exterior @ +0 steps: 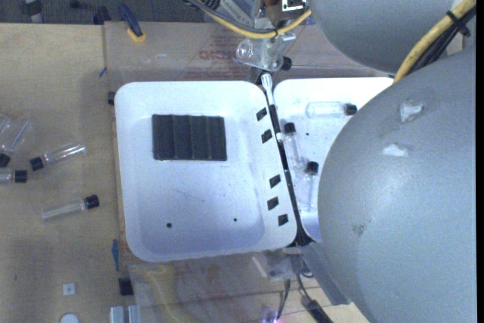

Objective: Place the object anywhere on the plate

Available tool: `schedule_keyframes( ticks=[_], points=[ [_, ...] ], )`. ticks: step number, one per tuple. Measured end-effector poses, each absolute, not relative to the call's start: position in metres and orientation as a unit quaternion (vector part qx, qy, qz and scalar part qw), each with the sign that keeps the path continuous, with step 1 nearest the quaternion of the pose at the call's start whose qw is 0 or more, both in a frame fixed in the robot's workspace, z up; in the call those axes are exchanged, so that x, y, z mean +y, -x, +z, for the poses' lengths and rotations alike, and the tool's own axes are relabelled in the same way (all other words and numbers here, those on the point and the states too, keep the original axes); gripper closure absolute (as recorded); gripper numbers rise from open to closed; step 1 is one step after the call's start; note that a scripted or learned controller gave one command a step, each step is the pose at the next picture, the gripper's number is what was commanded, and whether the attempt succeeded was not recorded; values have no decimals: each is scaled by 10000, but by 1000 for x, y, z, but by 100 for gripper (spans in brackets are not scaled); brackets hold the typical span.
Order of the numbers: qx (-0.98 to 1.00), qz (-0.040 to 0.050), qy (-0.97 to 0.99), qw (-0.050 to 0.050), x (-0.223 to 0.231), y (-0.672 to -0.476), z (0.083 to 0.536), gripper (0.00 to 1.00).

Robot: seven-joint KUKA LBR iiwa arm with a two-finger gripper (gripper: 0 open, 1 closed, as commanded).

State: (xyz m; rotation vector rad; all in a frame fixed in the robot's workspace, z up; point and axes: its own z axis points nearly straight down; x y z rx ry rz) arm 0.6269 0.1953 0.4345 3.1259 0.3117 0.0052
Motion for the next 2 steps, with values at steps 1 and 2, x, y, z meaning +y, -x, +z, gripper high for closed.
schedule_keyframes(
  ticks=[1,2],
  points=[
    [987,7,-9951,6,223,-560,434,100],
    [976,1,-9952,11,222,-524,352,100]
  ],
)
